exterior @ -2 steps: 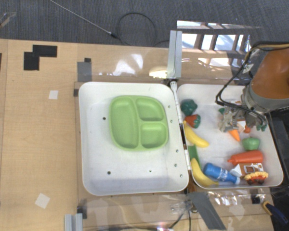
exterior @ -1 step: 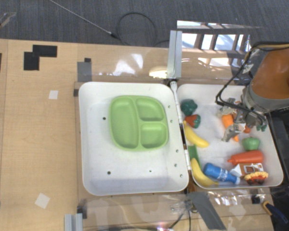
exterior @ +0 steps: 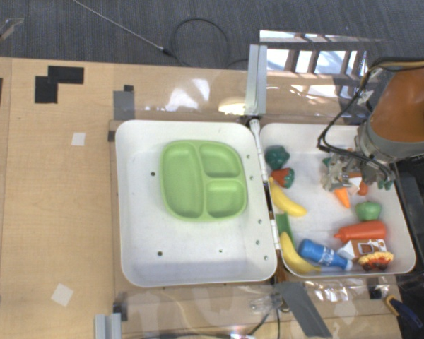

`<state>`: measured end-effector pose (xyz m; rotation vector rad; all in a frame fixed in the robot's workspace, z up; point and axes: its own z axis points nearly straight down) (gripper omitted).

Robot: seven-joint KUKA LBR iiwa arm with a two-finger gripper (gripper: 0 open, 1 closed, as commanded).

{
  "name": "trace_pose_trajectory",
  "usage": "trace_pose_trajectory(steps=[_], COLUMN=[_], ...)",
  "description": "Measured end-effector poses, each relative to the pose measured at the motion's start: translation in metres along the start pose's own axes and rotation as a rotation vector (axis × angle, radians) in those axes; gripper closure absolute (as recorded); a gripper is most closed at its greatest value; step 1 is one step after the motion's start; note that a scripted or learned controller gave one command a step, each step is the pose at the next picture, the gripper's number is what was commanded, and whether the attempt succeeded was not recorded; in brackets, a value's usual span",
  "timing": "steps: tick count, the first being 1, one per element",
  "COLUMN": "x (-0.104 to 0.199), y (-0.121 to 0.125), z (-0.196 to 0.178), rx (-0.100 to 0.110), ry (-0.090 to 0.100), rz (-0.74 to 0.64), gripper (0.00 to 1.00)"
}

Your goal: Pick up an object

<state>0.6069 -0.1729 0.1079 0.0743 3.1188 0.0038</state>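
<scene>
At three o'clock from the bench's middle, we see the gripper [exterior: 356,176] low inside the right bin [exterior: 410,249], under the grey arm [exterior: 403,111] with its orange band. We cannot tell whether it is released or clenched. A small orange carrot [exterior: 342,197] lies just at six o'clock of it, a green pepper [exterior: 369,210] at five o'clock. Further toward six o'clock lie a large carrot [exterior: 360,230] and a blue bottle [exterior: 324,254]. At nine o'clock, two bananas [exterior: 286,200] line the wall. We find the green divided plate [exterior: 202,180] in the left bin [exterior: 138,260].
</scene>
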Motion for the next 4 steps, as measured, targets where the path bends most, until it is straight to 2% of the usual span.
trace_pose_trajectory(steps=[1,2,3,4], x=[0.0,-0.006,-0.009,0.092], y=[0.0,0.004,0.005,-0.039], z=[0.0,0.021,0.009,0.016], rx=[0.0,0.004,0.004,0.006], ry=[0.001,0.014,0.004,0.006], rz=[0.0,0.106,0.102,-0.027], gripper=[0.0,0.0,1.0,1.0])
